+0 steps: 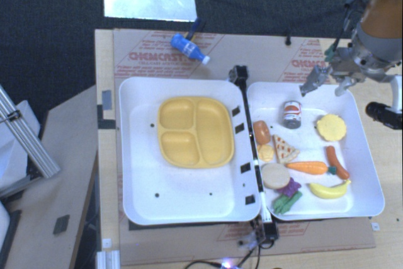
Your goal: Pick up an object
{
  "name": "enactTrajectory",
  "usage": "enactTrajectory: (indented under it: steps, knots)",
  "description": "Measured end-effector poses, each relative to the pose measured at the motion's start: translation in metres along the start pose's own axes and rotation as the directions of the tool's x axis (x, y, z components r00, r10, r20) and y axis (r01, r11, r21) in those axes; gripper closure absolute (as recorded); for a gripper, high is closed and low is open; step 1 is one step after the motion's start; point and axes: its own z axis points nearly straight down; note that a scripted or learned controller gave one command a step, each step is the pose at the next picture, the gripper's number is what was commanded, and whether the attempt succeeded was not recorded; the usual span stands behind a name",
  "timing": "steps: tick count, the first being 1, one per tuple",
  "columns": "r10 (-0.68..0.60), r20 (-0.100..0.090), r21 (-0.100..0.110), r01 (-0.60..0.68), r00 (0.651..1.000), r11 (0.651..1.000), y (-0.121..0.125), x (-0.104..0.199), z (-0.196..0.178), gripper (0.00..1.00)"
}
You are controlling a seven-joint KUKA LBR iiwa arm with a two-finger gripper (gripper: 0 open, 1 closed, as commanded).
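Red lettering reading CHEMCAST repeats across the brown protective sheet (151,58) under the two white bins; the small can (291,114) in the right bin (368,154) bears a red-and-white label too small to read. The gripper (327,80) hangs over the right bin's 12 o'clock rim, fingers spread wide and holding nothing. The can stands at its 7 o'clock, near but apart — the closest object. Farther toward 6 o'clock lie a yellow cookie (331,128), pizza slice (285,150), carrot (307,167), sausage (336,162) and banana (329,189). The left bin (141,195) holds a yellow divided plate (194,131).
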Motion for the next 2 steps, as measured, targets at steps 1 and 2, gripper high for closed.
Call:
enactTrajectory:
  steps: [1, 2]
  knots:
    - [-0.002, 0.002, -0.011, 0.002, 1.0, 1.0, 0.002, 0.0, -0.006, 0.0]
    - [-0.004, 0.001, -0.009, 0.004, 1.0, 1.0, 0.007, 0.005, 0.037, 0.0]
